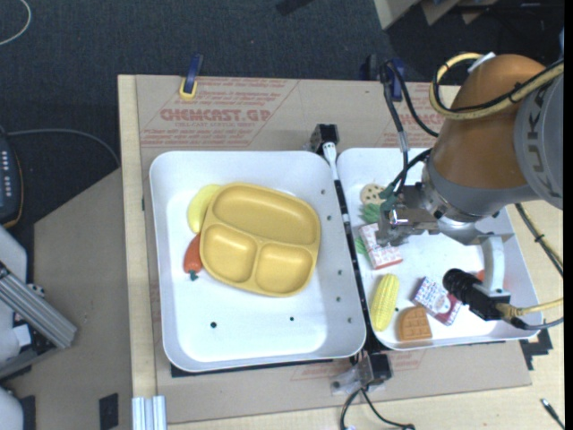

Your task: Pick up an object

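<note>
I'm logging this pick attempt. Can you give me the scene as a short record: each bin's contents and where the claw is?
left bin: yellow divided tray, partly covering a yellow item; red-orange toy vegetable at the tray's left edge
right bin: corn cob, orange biscuit, pink carton, small red packet, round cookie
claw: over the right bin, at the pink carton's upper end

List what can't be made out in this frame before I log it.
All in the camera view:
1. Yellow item: mostly covered by the yellow divided plate, so its identity is unclear.
2. Green item: partly hidden by the gripper.
3. Right bin, right side: covered by the arm.
4. Print on the pink box: too small to read.
</note>
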Controlling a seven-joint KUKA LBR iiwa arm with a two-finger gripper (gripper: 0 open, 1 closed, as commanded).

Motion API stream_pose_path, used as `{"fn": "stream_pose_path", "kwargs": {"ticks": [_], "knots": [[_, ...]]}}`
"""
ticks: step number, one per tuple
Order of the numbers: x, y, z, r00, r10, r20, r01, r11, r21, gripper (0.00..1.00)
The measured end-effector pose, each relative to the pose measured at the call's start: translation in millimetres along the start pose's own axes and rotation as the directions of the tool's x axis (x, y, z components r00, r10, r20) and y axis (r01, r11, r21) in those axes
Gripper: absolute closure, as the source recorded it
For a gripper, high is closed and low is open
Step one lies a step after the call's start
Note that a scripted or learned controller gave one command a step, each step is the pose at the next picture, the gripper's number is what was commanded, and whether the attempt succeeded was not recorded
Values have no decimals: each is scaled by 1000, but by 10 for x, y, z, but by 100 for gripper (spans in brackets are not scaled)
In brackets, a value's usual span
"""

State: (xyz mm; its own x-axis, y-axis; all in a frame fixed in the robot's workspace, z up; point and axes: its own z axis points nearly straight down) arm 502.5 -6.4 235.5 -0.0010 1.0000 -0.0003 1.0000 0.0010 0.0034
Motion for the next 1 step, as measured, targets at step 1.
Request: {"fn": "stream_pose_path", "kwargs": {"ticks": [1], "knots": [[31,12,15,1000,0,0,0,1000,2,100]]}}
